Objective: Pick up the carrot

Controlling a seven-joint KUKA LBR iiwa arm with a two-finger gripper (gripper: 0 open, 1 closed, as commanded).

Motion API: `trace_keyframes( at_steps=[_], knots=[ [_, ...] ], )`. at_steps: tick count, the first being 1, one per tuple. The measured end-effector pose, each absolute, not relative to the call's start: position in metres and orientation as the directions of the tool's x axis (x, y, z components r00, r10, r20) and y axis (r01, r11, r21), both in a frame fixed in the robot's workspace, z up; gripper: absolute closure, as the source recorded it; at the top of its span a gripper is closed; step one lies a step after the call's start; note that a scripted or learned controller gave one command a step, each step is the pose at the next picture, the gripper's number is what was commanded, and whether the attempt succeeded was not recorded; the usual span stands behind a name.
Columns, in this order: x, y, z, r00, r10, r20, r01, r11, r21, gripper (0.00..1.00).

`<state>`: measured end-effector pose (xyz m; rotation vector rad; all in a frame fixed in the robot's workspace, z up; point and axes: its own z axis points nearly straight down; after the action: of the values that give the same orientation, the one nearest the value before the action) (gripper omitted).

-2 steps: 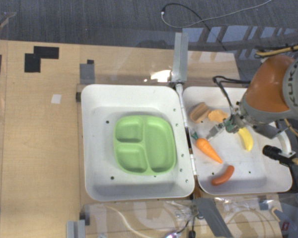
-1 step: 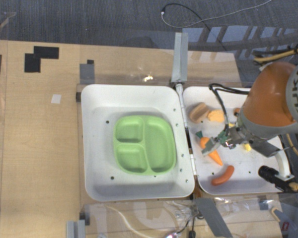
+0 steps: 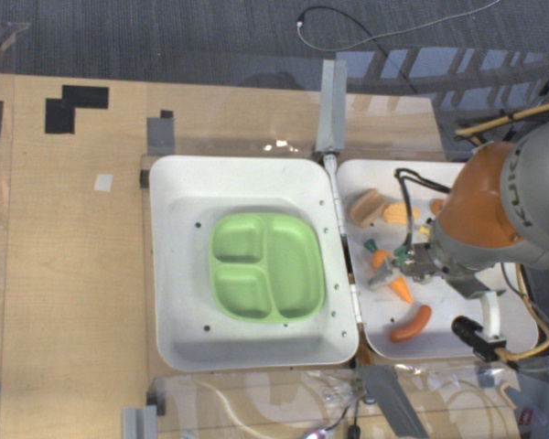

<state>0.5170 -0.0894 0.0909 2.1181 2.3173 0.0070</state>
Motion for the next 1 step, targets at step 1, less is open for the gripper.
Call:
trace_keyframes(
  at_steps=[1],
  knots=[
    [0.5199,-0.0885,0.1003,-0.092,0.996,0.002,0.996,0.092,0.008,1.00]
  ],
)
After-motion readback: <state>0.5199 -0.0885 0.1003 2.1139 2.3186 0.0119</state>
